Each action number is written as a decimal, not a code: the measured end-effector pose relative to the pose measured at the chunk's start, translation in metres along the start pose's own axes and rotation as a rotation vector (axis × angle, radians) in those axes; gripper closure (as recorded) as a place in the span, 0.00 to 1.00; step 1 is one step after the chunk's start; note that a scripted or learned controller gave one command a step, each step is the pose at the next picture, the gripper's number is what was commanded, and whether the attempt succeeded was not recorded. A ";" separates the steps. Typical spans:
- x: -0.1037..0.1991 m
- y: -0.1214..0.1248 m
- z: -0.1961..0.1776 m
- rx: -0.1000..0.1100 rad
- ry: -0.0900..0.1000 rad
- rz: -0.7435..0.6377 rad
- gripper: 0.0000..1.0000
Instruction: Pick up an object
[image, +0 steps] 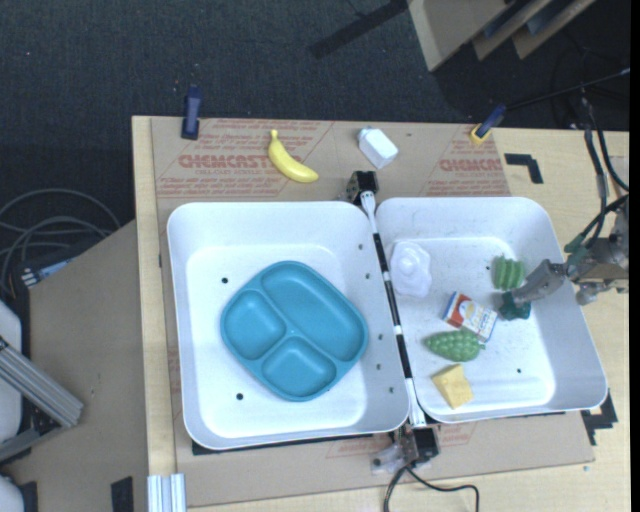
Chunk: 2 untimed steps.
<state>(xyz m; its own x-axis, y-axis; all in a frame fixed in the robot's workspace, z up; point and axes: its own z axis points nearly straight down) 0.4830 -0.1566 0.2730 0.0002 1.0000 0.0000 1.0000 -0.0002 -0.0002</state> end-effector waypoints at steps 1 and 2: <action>0.047 0.049 0.102 0.002 0.001 -0.001 0.00; 0.057 0.036 0.185 -0.009 -0.003 0.000 0.00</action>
